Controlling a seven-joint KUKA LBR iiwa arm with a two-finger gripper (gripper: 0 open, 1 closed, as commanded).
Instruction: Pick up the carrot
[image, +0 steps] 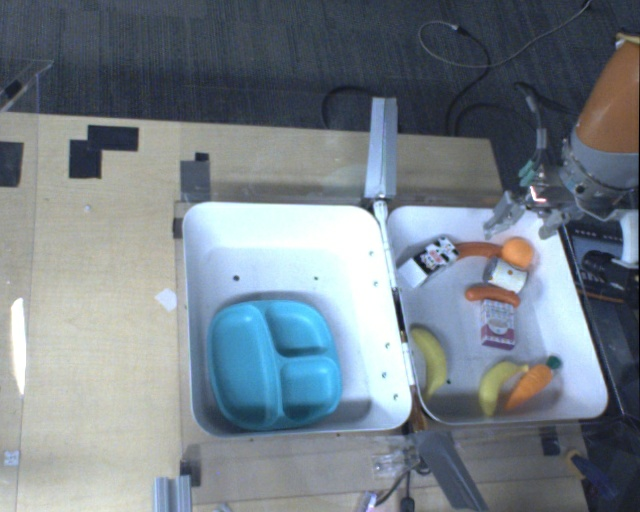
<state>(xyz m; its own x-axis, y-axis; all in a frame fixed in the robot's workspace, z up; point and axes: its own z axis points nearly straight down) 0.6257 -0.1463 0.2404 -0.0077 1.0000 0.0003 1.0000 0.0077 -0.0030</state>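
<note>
The carrot (529, 384) lies in the right bin (590, 345), down at the near right corner, tilted, green top pointing up and away toward the far right. Pressed against its left side is a banana (495, 383), the two touching along their length. A second banana (431, 359) sits further left of the carrot, close to the wall shared with the left bin (200, 300).

Up beyond the carrot, mid-bin, a small pouch (499, 323) lies flat. Just past that, a sausage (493, 294), and then an orange (517, 252) with a thin red stick-like item (475, 249) running off to its left. A black-and-white packet (433, 257) rests near the far left part of the right bin.

The gripper (528, 212) hovers over the far right edge of that bin, well apart from the carrot, at the opposite end. Its fingers (505, 212) are splayed apart, one grey prong out to the left and one lower right, and nothing sits between them. Open-handed, touching no item.

Over in the left bin, a blue divided tray (272, 364) sits far left of the carrot.
</note>
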